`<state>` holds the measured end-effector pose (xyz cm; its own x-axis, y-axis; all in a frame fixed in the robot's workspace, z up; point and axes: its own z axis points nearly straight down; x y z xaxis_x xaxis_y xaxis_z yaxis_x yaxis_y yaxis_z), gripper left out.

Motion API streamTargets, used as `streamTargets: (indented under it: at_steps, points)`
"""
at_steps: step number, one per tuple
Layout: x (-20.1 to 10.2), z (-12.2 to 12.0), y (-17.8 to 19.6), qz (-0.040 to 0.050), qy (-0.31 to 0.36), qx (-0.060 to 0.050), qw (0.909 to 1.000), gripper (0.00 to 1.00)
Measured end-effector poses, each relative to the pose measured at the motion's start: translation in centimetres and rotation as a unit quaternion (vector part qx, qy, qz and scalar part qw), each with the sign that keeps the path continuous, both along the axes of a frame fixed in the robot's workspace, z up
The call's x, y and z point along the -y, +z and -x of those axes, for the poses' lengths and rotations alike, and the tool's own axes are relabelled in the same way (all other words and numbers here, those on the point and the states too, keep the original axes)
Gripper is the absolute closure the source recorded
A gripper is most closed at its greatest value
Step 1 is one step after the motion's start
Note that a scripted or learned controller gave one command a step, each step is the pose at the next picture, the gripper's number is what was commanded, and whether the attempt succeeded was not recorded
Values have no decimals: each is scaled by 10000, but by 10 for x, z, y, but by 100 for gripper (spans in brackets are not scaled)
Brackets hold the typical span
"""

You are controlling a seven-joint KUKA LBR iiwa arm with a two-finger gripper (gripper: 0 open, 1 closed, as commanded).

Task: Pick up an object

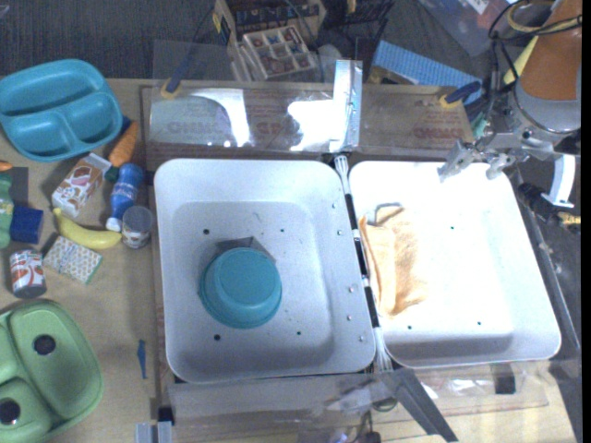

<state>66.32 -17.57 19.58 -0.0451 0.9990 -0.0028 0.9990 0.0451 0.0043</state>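
I see the gripper (477, 160) poised over the far right corner of the right bin (517, 330), nothing between its fingers. In that bin an orange cloth (395, 264) lies crumpled along the left wall. The left bin (185, 201) holds a teal bowl (241, 287), turned upside down near the middle. Left of the bins, on the bench, I make out a banana (85, 230), a small can (137, 224) and a blue divided tray (57, 107).
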Motion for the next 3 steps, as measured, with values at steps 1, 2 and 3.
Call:
streamTargets:
  at_steps: [1, 2, 3]
  points:
    - [-85, 23, -79, -9, 88, -13, 10000, 0]
    - [-83, -2, -109, -2, 291, 11, 9996, 0]
    - [-83, -4, -96, -1, 296, 49, 9995, 100]
